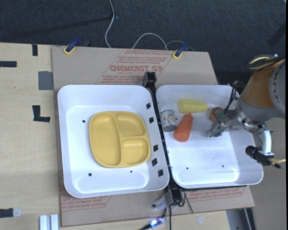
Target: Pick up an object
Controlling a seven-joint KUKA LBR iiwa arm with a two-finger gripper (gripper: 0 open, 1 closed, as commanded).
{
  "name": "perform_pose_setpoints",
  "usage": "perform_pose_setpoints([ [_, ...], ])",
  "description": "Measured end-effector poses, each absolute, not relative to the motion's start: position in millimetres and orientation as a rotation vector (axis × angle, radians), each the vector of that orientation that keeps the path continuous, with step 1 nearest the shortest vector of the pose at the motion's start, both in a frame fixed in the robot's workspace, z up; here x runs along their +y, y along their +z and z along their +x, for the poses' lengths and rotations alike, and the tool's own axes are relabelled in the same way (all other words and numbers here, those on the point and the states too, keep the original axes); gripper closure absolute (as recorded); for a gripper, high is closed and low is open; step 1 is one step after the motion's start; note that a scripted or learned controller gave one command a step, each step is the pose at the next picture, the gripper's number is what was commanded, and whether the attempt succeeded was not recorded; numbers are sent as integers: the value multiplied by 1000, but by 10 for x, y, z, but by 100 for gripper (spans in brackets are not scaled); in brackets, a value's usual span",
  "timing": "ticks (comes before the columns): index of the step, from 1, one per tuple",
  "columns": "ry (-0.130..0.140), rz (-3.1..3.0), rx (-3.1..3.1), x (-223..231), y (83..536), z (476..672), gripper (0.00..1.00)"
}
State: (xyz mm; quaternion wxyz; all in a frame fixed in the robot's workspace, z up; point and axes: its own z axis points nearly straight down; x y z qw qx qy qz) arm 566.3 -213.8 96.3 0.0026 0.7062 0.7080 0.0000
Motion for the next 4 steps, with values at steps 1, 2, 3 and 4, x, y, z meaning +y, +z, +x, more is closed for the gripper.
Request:
perform_pose_setpoints([
  [1,3,2219,2221,-2113,1419,5602,100],
  [2,4,2216,2222,-2045,1877,5665,100],
  [3,4,2215,2220,-2041,2409,5680,100],
  [4,1,2215,2230,-1461,2341,5859,100],
])
